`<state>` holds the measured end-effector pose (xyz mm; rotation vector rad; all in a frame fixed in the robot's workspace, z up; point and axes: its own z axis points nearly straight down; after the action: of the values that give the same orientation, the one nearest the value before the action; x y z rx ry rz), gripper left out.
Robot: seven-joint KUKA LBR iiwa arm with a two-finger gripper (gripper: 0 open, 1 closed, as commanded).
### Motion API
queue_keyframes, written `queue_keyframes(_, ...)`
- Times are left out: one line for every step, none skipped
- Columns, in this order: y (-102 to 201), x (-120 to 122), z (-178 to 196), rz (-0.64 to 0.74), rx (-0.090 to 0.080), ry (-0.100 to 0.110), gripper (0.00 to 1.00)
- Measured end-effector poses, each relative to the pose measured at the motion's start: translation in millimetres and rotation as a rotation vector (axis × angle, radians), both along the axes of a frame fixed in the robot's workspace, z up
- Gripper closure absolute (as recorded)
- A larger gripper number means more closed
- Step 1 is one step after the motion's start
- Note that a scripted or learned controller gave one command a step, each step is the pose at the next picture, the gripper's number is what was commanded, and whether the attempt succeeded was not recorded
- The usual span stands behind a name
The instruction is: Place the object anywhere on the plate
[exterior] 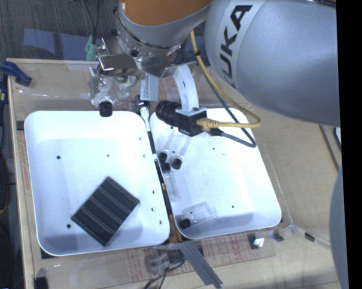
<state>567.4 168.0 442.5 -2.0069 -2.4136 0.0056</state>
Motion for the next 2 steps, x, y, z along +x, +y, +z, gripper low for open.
queue_keyframes(16.8, 71.1, -2.0, -0.178, -0.002, -0.001, 1.00)
queue_keyframes(29.1, 88.3, -1.0, -0.716, -0.002, -0.002, 1.00)
